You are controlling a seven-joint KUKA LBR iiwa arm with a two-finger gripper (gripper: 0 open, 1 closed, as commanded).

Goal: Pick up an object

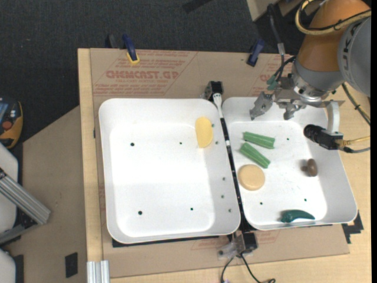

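Note:
My gripper [275, 110] hangs over the far end of the right bin [339, 187], its two grey fingers spread open with nothing between them. Just below it lie two green sticks [258, 139] [255, 155], one nearer the gripper, one slanting toward the divider. A round tan disc [251, 177] sits lower, close to the divider. A small brown lump [310, 167] rests toward the bin's right side. A teal curved piece [296, 216] lies at the near rim. In the left bin [118, 175] a yellow oblong piece [204, 132] lies at the upper right.
Both bins sit on a cardboard sheet [94, 87] held by blue clamps [130, 49] at the far edge. A black part with a cable [323, 136] juts out beside the gripper on the right. The grey and orange arm [330, 34] fills the upper right.

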